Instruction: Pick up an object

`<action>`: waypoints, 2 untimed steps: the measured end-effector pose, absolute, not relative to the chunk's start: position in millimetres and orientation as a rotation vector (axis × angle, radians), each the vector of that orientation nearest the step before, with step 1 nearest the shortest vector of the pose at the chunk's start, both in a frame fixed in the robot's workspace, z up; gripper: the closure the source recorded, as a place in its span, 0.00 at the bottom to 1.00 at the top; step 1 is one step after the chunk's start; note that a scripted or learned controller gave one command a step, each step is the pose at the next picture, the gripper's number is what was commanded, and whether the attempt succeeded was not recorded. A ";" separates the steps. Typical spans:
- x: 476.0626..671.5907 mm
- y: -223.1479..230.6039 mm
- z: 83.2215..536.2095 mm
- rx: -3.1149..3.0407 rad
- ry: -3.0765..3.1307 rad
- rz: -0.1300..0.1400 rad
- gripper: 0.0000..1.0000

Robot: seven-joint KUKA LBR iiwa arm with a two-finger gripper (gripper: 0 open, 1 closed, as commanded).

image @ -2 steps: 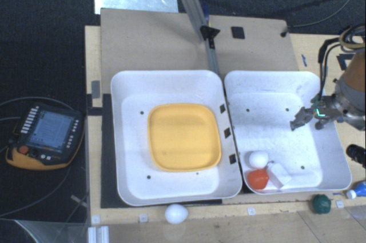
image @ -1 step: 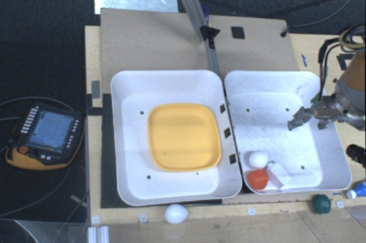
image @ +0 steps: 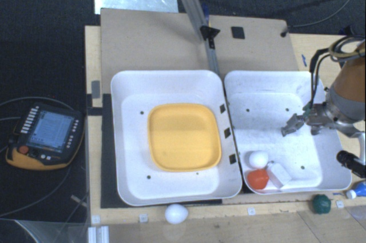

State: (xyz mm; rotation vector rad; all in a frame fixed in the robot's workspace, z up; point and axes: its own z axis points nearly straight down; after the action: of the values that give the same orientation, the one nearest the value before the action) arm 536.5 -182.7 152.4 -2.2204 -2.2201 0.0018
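No legible writing. End effector (image: 303, 123): fingers spread, grasping nothing, over right bin (image: 274, 84) at 3 o'clock. White ball (image: 258, 159), red object (image: 258, 179), white block (image: 278, 174): bin's 7 o'clock corner.

Both bins are plain white — the left bin (image: 128, 139) and the right bin (image: 269, 90) alike, with small dark dots on their floors. In the left one lies a mustard-yellow plate (image: 185, 136), one flat colour, no pattern. At about 6 o'clock of the right bin are a white ball (image: 258, 159), an orange-red object (image: 258, 179) and a white and pale pink block (image: 278, 174). The gripper (image: 299, 123) is grey metal. The bench (image: 246, 47) is light brown cardboard colour. At 6 o'clock on the bench is a white egg shape (image: 176, 214) — at 5 o'clock a dark green ball (image: 321, 203).
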 end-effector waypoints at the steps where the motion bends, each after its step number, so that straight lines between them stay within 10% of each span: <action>1: 541.9 -176.8 106.9 -2.219 -2.221 0.002 0.00; 2: 541.9 -176.7 89.8 -2.221 -2.222 0.000 0.00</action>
State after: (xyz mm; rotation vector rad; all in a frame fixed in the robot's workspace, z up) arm 541.9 -176.7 89.8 -2.2210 -2.2217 0.0004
